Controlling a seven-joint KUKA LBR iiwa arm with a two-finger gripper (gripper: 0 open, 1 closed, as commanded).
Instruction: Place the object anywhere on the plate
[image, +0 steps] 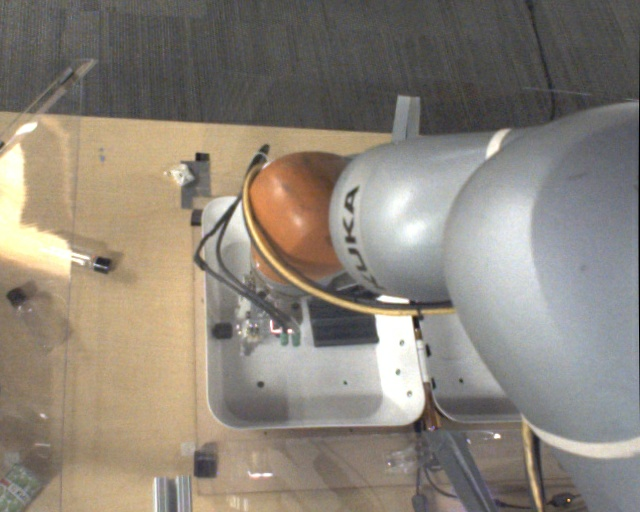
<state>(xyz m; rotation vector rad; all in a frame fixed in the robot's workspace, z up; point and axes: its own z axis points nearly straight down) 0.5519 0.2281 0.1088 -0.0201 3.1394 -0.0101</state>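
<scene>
Observation from the fixed overhead camera. The grey KUKA arm (480, 230) enters from the right and covers most of that side. Its orange band (295, 215) sits over the upper part of the left bin (215, 400). A yellow cable and a black cable (247, 225) loop round the left edge of the band.

The hand (265, 325) hangs below the orange band, low over the left bin's floor, left of the bin's centre. It is seen from above as a cluster of metal parts and wires. Whether it is wide or narrow cannot be told, and nothing can be seen held in it.

A dark rectangular block (343, 325) lies just right of the hand, partly under the arm. It cannot be told whether it is a loose item or part of the arm's mount. A small dark item (220, 330) rests on the bin floor near the left wall, just left of the hand. Whether this is the task's object cannot be told. The arm covers much of both bins, so the plate's position cannot be confirmed.

A corner of the right bin (470, 400) shows below the arm, touching the left bin's right wall.

On the wooden desk (130, 350), well left of the bins, lies a clear tube with a black cap (100, 264). A small black block (205, 462) stands near the left bin's lower left corner.
</scene>
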